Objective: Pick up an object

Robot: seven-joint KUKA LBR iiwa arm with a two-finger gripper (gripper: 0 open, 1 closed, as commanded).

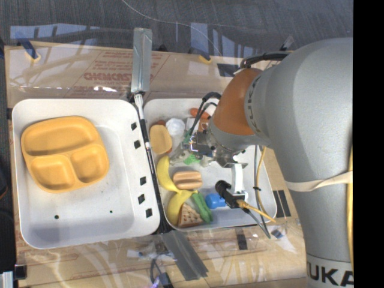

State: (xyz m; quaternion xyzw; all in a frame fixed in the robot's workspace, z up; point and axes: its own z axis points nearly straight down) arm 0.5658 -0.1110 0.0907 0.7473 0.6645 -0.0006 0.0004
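My pincer (193, 144) hangs low over the right bin (268, 204), poised to pick; I cannot tell its opening. Beside it lie a bun (160, 138), banana (164, 174) and hotdog (187, 179); the yellow tray (63, 152) sits well apart.

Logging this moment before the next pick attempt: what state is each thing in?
Yellow tray: upright in left bin, compartments bare.
Banana: lying in right bin.
Hot dog: lying beside the banana.
Gripper: low over right bin, fingers hidden.
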